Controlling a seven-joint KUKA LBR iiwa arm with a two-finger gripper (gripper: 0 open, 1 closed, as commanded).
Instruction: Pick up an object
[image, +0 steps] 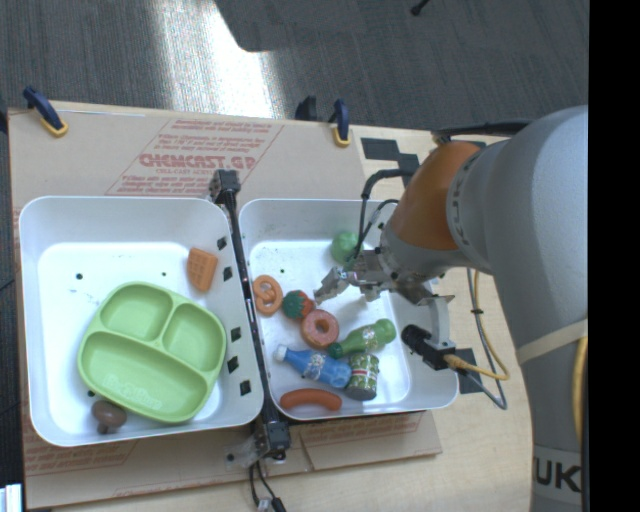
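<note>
Though the arm's bulk hides part of the right bin (300, 215), the hand (335, 285) hangs open, gripping nothing.

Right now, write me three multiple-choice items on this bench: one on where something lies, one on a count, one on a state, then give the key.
1. Where does the light green divided plastic plate lie?
A. in the left white bin
B. in the right white bin
C. on the cardboard behind the bins

2. How many sections does that plate have?
A. two
B. three
C. five

3. How does the blue toy bottle stand?
A. upright
B. lying on its side
C. between the gripper's fingers

Key: 1 A, the plate fills most of the left bin beside the orange wedge-shaped toy. 2 B, two small sections sit above one long section. 3 B, it lies flat on the bin floor next to the pink ring doughnut, apart from the gripper.
</note>
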